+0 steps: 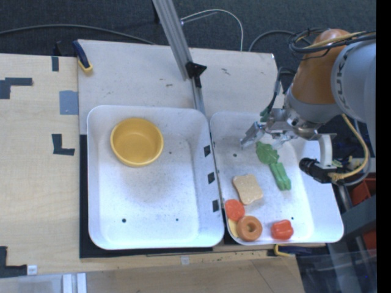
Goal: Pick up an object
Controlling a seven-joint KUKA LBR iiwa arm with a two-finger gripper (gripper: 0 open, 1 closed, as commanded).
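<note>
My gripper (261,137) hangs over the back part of the right bin (317,206), open, with nothing between its fingers. Just below it lies a long green vegetable-shaped toy (275,165), its upper end close under the fingertips. Nearer the front of the same bin are a tan slice of toast (247,189), a red-orange round piece (234,209), an orange doughnut (250,228) and a small red piece (281,229).
The left bin (153,218) holds a yellow bowl (137,140) at its back left. A slanted metal pole (174,26) crosses above the bench, ending near the ridge between the bins. Cables trail behind the arm at the right.
</note>
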